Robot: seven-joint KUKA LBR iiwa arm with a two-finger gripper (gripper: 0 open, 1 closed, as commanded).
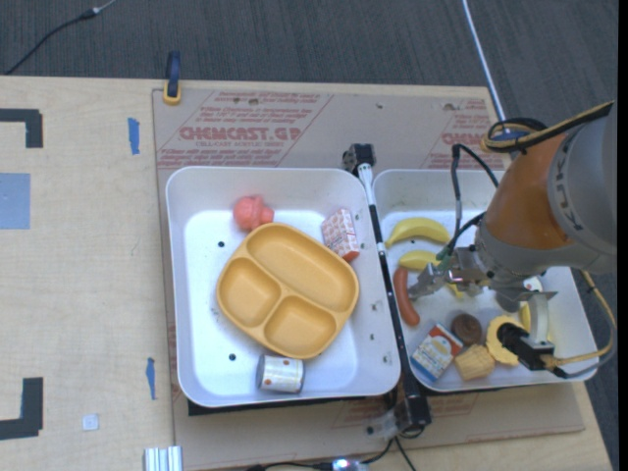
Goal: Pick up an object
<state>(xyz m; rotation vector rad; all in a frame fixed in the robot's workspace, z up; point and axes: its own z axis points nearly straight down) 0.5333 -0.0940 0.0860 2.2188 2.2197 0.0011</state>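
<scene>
My gripper (444, 279) hangs low over the right bin (581, 307), at its left middle. It is just below a small yellow banana (416, 260) and right of a red sausage (405, 296). A larger banana (418, 230) lies further back. Nothing shows held in the gripper. In front of it lie a brown round cookie (467, 327), a small carton (435, 352), a yellow waffle-like piece (476, 363) and a yellow ring (504, 342). The arm's orange band (525, 204) and grey body cover the right part of this bin.
The left bin (186, 263) holds a yellow divided plate (287, 289), a pink ball (252, 211), a red-and-white carton (340, 232) and a small can (281, 373). A black divider rail (378, 238) runs between the bins. Cables trail over the right bin's front corner.
</scene>
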